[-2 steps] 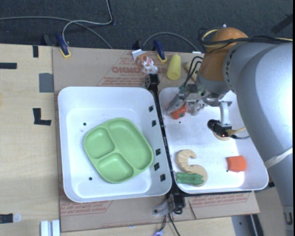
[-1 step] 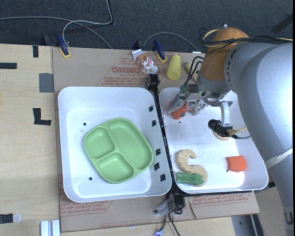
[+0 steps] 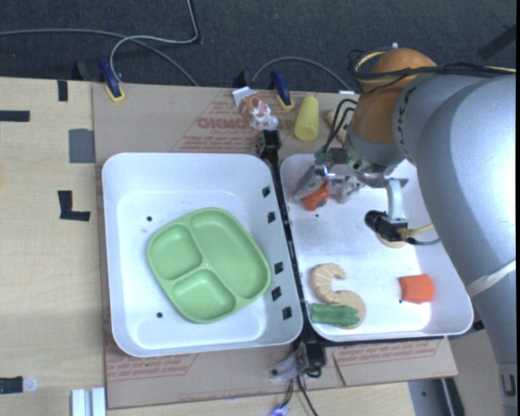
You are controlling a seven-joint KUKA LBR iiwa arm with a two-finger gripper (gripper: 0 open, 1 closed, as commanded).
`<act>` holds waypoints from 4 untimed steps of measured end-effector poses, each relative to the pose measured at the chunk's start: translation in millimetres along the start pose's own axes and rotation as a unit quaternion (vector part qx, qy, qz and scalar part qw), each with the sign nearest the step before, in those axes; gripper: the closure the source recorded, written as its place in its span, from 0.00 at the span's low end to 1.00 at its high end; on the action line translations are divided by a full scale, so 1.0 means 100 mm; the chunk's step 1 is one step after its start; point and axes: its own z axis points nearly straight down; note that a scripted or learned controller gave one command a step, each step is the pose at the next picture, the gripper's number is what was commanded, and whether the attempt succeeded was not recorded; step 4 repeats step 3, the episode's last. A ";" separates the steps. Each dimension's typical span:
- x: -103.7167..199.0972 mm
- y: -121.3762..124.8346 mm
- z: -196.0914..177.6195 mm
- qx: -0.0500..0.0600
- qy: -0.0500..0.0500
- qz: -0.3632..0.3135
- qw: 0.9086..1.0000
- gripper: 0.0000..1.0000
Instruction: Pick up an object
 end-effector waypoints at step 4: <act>0.02 0.00 -0.10 0.000 0.000 0.000 1.000 1.00</act>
